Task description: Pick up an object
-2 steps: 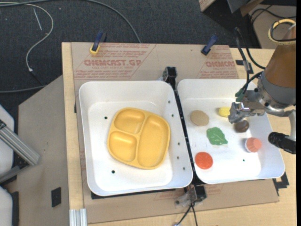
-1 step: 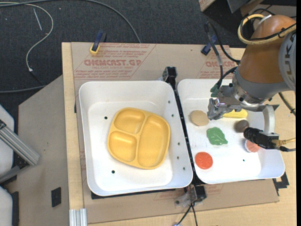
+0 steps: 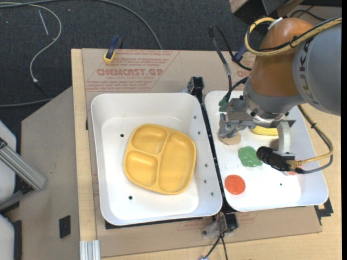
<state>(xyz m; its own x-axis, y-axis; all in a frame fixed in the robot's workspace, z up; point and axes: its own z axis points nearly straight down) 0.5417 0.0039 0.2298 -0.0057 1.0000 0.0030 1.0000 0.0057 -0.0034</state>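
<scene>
**A:** Where is the claw (image 3: 230, 130)?

**B:** Low over the left end of the right bin (image 3: 271, 193), directly above a tan round piece (image 3: 232, 139) that lies near the bin's left wall. I read this as the descent onto a target. Nothing shows as gripped, and I cannot tell whether the claw is wide or narrow (the wrist covers most of it).

**A:** What does the next move call for?

**B:** In my judgement: centre on the tan piece, close on it, then lift straight up. The wall is near, so there is little room on that side.

**A:** Anything else to pick?

**B:** A yellow piece (image 3: 264, 130) just to the claw's right, a green lump (image 3: 248, 156) in front of it, and a red-orange disc (image 3: 235, 184) nearer the front rim. A yellow divided plate (image 3: 160, 158) lies in the left bin (image 3: 108, 140), well apart.

**A:** Any writing?

**B:** Red print on the cardboard sheet (image 3: 130, 72) over the surface reads "CHEMCAST GP". The smaller lines beneath are too small to read.
</scene>
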